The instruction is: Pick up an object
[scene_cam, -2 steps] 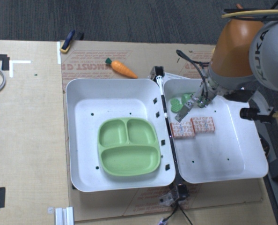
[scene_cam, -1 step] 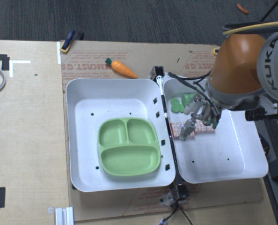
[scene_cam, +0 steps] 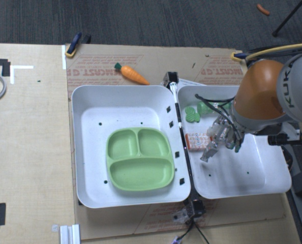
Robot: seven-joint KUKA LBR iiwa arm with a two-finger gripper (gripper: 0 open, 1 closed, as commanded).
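Note:
In the right bin point(scene_cam: 252, 179) a small red-and-white box point(scene_cam: 193, 142) lies near the left wall. A green toy point(scene_cam: 192, 115) lies just behind it, toward the far left corner. My gripper point(scene_cam: 215, 145) hangs low over the bin floor, immediately right of the box, and I cannot tell whether it touches the box. I see nothing lifted off the floor. The grey arm with its orange band point(scene_cam: 260, 90) covers the bin's far right part.
The left bin point(scene_cam: 87, 136) holds a green divided plate point(scene_cam: 140, 159). An orange toy carrot point(scene_cam: 132, 73) lies on the cardboard behind the left bin. A black clip point(scene_cam: 171, 78) sits where the bins meet at the back. Cables point(scene_cam: 189, 222) trail at the front.

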